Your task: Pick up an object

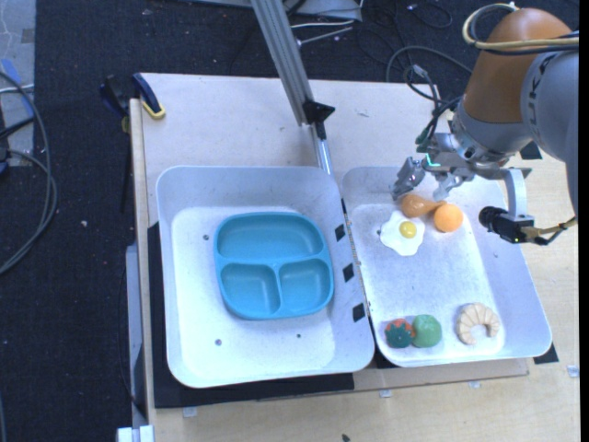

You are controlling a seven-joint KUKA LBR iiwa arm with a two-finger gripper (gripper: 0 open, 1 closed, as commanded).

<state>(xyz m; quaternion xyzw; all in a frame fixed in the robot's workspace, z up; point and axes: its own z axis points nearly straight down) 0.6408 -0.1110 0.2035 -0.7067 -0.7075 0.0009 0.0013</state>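
A blue three-compartment tray [274, 264] is seen in the left bin [184, 339]. In the right bin [515, 320], a toy fried egg [403, 235] lies near the far end, with an oblong orange piece [417, 206] and an orange ball [447, 218] just beyond it. The gripper [424, 183] is spread open directly over the oblong piece, nothing grasped. Toy vegetables [413, 331] and a croissant [479, 323] are placed at the near edge.

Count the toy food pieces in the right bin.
5: an orange piece under the pincer, an orange ball beside it, a fried egg below, a green-and-red vegetable and a shrimp near the front. The pincer may hide more.
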